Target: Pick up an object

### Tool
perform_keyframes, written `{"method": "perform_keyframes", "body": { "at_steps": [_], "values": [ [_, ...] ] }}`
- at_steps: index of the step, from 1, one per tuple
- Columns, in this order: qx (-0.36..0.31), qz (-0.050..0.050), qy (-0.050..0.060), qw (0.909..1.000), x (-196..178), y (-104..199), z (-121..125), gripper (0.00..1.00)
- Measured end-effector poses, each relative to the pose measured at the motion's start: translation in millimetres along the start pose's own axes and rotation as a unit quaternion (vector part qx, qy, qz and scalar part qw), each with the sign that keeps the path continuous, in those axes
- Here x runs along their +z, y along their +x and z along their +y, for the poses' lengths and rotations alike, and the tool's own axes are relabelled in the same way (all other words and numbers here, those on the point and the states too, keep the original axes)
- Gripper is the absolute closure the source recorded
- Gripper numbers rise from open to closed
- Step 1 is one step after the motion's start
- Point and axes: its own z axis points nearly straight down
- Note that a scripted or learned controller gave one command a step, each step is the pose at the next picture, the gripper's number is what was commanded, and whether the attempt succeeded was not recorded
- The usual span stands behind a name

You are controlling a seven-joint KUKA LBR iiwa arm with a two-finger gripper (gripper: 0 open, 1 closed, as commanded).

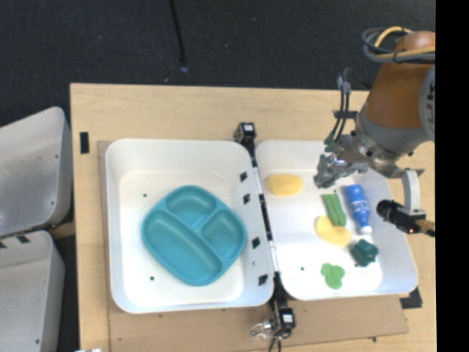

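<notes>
The right bin (293, 273) holds several small objects. A yellow oval piece (284, 185) lies near its left wall. A green stick (334, 208) sits beside a blue and white bottle (357, 207). Below them are a yellow lump (333, 231), a dark teal piece (363, 252) and a small green piece (333, 274). My gripper (327, 173) hangs at the end of the grey and orange arm, just above the green stick's top end and right of the yellow oval. Nothing shows between its fingers.
The left bin (124, 169) carries a teal divided plate (193, 233). A black clamp (245, 132) sits on the ridge between the bins at the back, another fitting (278, 320) at the front. Grey panels (29, 174) stand off the bench to the left.
</notes>
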Motion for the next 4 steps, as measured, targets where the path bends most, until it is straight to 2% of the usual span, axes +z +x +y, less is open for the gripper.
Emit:
{"method": "perform_keyframes", "body": {
  "at_steps": [1, 2, 3, 4],
  "values": [
    [0.000, 0.000, 0.000, 1.0000, 0.0, 47.0, -18.7, 1.00],
    [0.000, 0.000, 0.000, 1.0000, 10.8, 97.6, -23.0, 1.00],
    [-0.001, 0.000, -0.001, 1.0000, 1.9, 143.7, -31.7, 1.00],
    [-0.001, 0.000, 0.001, 1.0000, 16.8, 190.1, -35.3, 1.00]
  ]
}}
